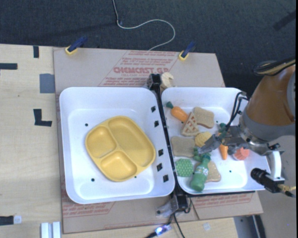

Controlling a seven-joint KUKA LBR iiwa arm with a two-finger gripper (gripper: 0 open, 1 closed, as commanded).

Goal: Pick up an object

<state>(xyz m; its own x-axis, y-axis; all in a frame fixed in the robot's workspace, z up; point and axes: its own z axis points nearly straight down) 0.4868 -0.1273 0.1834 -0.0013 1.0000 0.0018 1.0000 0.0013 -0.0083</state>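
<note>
You are lowering the hand (212, 146) among crowded toy food (194, 128); I cannot tell its state, so be isolating one piece.

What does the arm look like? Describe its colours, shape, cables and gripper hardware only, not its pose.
The arm is a thick rounded body, orange-brown on top with a grey section below it toward the wrist. A thin black cable loops along its left side. The gripper is dark metal with slim fingers, over the right bin. A white bracket with a black cylindrical part sits lower down.
</note>
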